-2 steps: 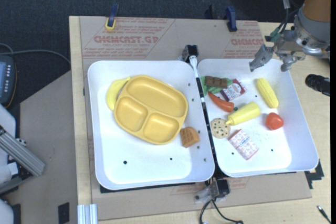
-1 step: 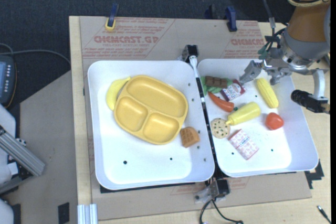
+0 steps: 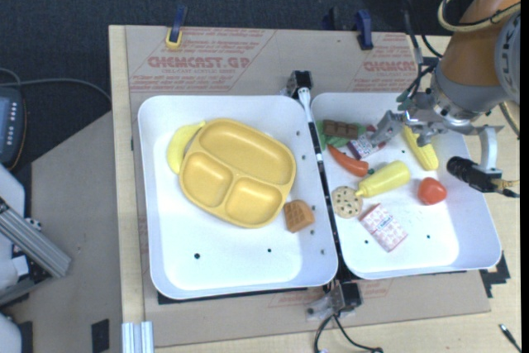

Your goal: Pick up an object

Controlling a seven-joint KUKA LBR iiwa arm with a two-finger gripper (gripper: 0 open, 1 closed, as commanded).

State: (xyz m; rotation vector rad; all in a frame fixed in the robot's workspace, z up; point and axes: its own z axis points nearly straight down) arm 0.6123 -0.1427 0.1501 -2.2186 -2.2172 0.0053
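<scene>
My gripper [image 3: 407, 128] hangs over the back of the right bin [image 3: 471, 256], reaching in from the right under the grey wrist and orange band. Its fingers stand apart and I see nothing between them. A yellow corn cob [image 3: 422, 150] lies just below it, and a purple-and-white wrapper [image 3: 362, 147] lies beside the left fingertip. Further items in this bin are a brown chocolate bar [image 3: 340, 129], a red pepper [image 3: 347, 162], a yellow bottle [image 3: 383, 178], a cookie [image 3: 345, 201], a red tomato [image 3: 431, 191] and a pink packet [image 3: 384, 227].
The left bin [image 3: 240, 260] holds a yellow divided plate [image 3: 236, 172], a yellow piece [image 3: 178, 149] tucked behind it, and a brown bread chunk [image 3: 298, 215]. A black part of the arm [image 3: 475, 174] juts over the right bin's right edge. Clamps stand at the bench's back.
</scene>
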